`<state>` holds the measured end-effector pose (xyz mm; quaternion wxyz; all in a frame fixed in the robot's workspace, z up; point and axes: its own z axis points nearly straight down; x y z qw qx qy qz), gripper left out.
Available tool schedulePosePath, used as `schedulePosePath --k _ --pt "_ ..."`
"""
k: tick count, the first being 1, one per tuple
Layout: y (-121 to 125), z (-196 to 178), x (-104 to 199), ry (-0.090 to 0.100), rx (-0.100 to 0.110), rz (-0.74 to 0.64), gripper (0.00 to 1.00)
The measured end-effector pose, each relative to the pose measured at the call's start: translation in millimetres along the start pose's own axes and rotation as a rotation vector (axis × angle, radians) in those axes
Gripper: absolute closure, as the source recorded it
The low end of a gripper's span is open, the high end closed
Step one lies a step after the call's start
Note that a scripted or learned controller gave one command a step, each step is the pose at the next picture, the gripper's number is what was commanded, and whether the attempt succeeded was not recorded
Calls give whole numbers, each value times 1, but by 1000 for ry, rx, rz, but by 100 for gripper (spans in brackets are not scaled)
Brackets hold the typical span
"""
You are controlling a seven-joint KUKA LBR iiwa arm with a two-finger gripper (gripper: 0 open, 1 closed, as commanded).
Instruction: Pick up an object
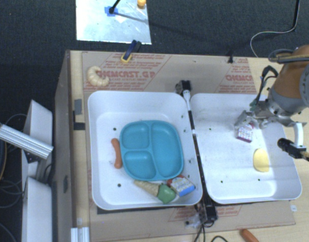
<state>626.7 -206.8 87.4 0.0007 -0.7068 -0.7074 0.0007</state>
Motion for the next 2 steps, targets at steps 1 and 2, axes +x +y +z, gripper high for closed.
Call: schedulePosePath --k 1,2 --pt "3 -14 0 -2 -8 -2 100" --pt "-1 -43 91 1 -4 -3 100"
